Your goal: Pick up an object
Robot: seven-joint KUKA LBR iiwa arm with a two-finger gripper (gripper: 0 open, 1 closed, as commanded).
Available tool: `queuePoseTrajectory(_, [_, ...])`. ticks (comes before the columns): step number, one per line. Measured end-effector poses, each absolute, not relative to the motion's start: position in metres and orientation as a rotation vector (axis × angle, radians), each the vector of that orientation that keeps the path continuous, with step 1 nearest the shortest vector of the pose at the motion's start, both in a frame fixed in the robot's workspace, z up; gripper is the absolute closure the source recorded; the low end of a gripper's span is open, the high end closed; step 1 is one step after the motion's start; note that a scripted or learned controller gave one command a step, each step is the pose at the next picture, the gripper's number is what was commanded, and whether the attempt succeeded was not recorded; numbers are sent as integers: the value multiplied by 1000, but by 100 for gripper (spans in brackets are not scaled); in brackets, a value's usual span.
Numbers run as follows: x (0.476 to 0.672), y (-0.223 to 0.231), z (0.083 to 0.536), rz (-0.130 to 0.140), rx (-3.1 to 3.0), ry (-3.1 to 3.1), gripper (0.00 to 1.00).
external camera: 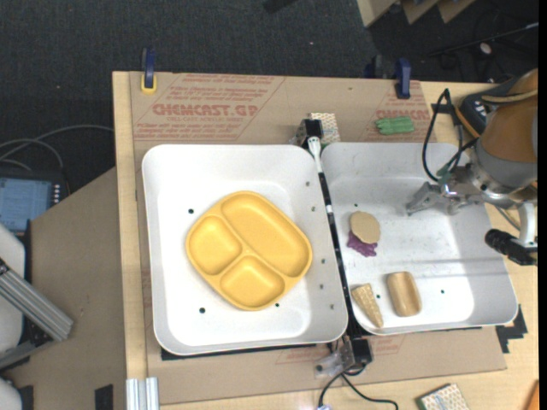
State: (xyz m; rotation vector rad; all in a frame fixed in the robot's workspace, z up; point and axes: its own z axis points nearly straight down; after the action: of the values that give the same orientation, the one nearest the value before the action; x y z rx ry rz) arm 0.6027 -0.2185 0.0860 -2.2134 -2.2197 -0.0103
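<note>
My gripper (425,199) hangs over the upper middle of the right bin (479,254), open, with nothing between its fingers. Left of and below it lies a round tan piece (365,225) with a small purple item (362,246) touching its lower edge. A tan bread-like roll (403,293) and a pale wedge with a waffle pattern (368,304) rest near the bin's front edge. None of these touches the gripper.
The left bin (171,186) holds a yellow plate with three compartments (248,248). A green object (395,126) lies on the cardboard behind the right bin. Blue clamps (402,79) grip the board's far edge. A black cable (444,135) loops near the arm.
</note>
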Motion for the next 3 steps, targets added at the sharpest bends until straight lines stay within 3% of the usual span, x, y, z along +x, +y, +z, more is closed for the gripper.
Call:
queuePoseTrajectory(1, [667, -216, 83, 1, -2197, -2205, 0])
queuePoseTrajectory(2, [601, -219, 86, -9, -2213, -2220, 0])
queuePoseTrajectory(3, [667, -216, 83, 1, -2197, -2205, 0])
